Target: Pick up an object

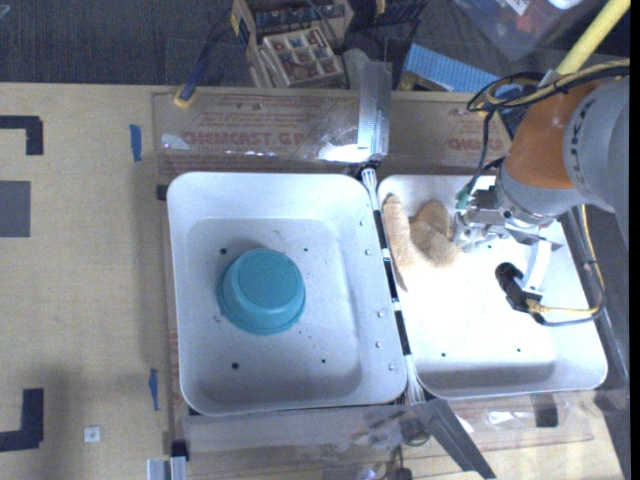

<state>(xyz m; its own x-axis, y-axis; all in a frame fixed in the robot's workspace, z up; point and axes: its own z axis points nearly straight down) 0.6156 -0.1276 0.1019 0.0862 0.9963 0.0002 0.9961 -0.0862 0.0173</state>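
An upturned teal bowl (262, 289) sits in the left bin (200, 203). In the right bin (520, 363), a long tan bread-like piece (397, 234) lies along the left wall. A rounder tan lump (433, 232) rests just to its right. My gripper (470, 228) reaches down at the far side of the right bin, right beside the round lump. Whether it touches the lump is unclear. The wrist body hides the gripper's tip.
A black plug on a yellow cable (514, 286) hangs over the right bin, right of centre. The arm's orange band (540, 148) is above the bin's far right corner. Cardboard and clutter (290, 43) lie beyond the bins.
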